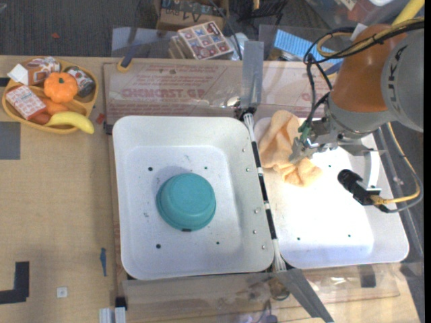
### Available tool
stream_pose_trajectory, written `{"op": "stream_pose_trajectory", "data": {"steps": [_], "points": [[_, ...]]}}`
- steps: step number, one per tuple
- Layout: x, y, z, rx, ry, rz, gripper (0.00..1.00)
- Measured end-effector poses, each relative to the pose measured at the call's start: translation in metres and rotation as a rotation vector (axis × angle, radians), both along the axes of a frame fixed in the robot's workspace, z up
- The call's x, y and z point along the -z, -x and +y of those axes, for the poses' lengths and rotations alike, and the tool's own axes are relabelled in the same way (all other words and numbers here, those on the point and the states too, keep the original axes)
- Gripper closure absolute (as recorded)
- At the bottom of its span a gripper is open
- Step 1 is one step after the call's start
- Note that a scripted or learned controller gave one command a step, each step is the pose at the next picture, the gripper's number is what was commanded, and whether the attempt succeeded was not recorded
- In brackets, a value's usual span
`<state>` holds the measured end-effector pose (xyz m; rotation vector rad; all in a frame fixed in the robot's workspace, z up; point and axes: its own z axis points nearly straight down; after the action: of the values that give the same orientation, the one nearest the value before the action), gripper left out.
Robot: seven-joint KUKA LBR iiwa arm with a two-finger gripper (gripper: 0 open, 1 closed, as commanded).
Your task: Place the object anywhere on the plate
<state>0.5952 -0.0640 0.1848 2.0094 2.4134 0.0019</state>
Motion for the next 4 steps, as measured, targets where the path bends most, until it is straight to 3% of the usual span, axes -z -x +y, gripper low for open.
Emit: {"op": "stream_pose_trajectory", "data": {"steps": [1,4], "points": [[-0.040,-0.001,-0.001,0.001,0.001,0.000,1.00],[-0.037,0.036,0.152,-1.191,0.001,-0.001,1.00]]}}
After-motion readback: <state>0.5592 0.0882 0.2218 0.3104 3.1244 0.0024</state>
